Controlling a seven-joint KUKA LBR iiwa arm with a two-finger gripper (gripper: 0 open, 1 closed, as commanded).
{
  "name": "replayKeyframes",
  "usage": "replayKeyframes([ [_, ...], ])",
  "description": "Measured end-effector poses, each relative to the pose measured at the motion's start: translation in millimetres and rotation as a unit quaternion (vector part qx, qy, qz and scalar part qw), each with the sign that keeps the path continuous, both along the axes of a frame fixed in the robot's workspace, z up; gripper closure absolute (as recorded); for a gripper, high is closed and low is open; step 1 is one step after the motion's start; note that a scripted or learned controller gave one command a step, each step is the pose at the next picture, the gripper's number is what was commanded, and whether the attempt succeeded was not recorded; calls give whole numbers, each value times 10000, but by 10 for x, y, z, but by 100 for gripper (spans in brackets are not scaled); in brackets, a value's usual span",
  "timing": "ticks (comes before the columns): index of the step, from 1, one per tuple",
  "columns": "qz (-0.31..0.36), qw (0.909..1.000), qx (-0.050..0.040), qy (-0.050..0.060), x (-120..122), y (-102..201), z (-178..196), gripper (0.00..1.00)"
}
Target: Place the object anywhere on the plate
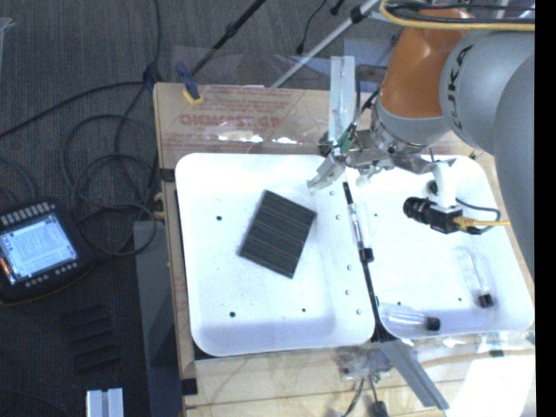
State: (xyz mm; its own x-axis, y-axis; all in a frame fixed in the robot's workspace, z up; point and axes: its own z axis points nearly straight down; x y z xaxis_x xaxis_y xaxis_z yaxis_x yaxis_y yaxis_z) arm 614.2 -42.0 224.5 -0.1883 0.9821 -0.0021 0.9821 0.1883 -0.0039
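Grey floor with black cables surrounds the table [174, 129], and on it we see two white bins. At the centre of the frame, in the left bin [208, 320], lies the dark ribbed plate [278, 233], slightly turned. Above it, at the top middle, hang the jaws [346, 168]; we cannot tell their state. Clear tubes lie in the right bin [512, 320].
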Motion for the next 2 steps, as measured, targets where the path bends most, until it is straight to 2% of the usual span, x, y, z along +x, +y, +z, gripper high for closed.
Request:
replayKeyframes([
  [1,1809,9835,10,-9,-340,304,699,0],
  [2,2936,9559,21,-1,-318,1036,585,0],
])
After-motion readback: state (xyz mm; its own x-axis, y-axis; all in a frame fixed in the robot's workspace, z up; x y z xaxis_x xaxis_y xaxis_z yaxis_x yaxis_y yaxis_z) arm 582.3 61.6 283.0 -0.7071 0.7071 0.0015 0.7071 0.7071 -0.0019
